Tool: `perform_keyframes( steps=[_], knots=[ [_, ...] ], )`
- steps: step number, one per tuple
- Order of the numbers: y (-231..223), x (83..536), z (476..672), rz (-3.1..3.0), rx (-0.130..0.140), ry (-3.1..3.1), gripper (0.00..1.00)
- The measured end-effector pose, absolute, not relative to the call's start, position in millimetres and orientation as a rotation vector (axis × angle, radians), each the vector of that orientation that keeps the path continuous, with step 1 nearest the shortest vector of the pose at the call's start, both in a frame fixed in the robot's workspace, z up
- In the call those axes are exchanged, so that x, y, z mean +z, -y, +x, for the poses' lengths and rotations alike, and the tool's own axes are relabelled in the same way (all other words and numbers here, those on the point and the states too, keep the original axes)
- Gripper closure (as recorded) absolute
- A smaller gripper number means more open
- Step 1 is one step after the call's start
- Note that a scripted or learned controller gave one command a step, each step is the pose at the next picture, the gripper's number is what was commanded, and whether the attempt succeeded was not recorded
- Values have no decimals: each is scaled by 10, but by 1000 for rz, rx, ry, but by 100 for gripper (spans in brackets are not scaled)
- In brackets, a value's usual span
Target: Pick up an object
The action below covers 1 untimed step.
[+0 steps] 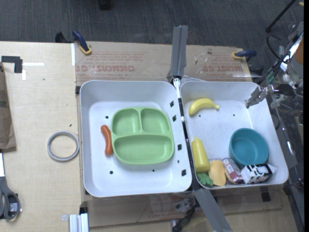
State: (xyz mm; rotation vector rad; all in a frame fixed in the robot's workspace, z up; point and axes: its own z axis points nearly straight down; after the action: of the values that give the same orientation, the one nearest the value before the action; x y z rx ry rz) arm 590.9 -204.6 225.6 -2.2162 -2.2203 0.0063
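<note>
A: The arm sits at the far right edge of the right bin (275,129), and its hand (254,99) hangs over the upper right corner. I cannot tell whether that hand is spread or pressed together; it is too small and cluttered from up here. Nothing is between it that I can see.

B: So the pick is not yet begun. What are the options?

A: In the right bin: a banana (203,105) alone near the top, a teal bowl (248,147) at the right, and a yellow bottle (200,154) against the left wall. Along the bottom edge there is a crowded heap of small packets.

B: And the left bin (91,129)?

A: A green divided plate (142,135) with a small orange sausage (107,139) just beside it, well apart from the hand.

B: My call is the banana. It is nearest, and it has bare floor all around it.

A: Agreed. I would come straight down over its middle and close across the narrow width, not along the curve. The heap looks risky, since 2 things could get pinched at once.
</note>
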Motion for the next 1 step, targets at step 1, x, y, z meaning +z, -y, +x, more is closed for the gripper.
perform_keyframes(
  steps=[1],
  knots=[
    [1911,1099,5281,-2236,1,2204,0]
  ],
)
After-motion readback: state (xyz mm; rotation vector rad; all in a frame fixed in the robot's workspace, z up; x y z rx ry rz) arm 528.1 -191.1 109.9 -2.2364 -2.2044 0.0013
